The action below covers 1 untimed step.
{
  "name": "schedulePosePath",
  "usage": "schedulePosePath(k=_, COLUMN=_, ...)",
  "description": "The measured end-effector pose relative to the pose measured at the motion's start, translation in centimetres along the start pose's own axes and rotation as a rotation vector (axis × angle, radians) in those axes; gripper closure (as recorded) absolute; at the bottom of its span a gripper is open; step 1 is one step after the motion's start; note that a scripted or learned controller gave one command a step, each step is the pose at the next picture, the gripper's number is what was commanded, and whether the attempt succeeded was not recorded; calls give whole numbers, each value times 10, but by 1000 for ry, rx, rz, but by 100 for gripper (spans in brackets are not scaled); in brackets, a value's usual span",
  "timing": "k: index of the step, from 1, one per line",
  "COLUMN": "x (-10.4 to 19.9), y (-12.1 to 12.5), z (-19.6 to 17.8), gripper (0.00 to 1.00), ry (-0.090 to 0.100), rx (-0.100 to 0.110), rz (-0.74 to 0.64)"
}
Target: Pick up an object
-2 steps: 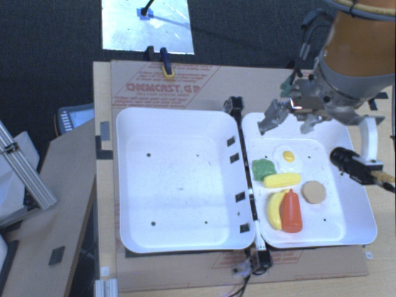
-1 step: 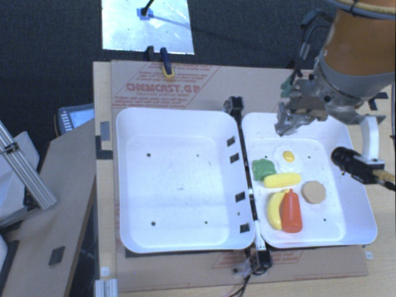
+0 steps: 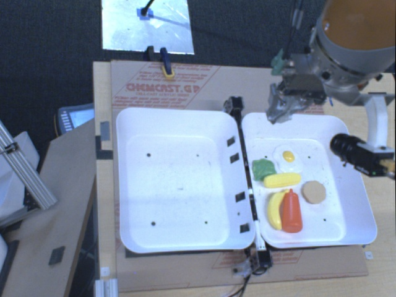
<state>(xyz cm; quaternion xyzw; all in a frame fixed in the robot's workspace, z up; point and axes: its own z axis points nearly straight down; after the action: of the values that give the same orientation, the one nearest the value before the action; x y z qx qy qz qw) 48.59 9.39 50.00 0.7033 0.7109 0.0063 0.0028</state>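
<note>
The gripper (image 3: 283, 111) hangs over the right bin's (image 3: 354, 224) upper edge, seemingly narrow and empty, above the fried egg (image 3: 286, 156).

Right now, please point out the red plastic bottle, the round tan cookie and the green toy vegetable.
red plastic bottle (image 3: 291, 213): camera view, middle of its body.
round tan cookie (image 3: 314, 192): camera view, centre of its top.
green toy vegetable (image 3: 263, 168): camera view, its middle.

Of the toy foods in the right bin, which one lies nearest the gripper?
The fried egg, white with a yellow yolk, lies nearest the gripper, at the top of the cluster. The corn cob, banana and ketchup bottle lie farther down.
</note>
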Motion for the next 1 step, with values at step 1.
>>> schedulePosePath(k=1, x=39, y=2, z=-37, gripper=100, ry=-2, rx=6, rz=2)
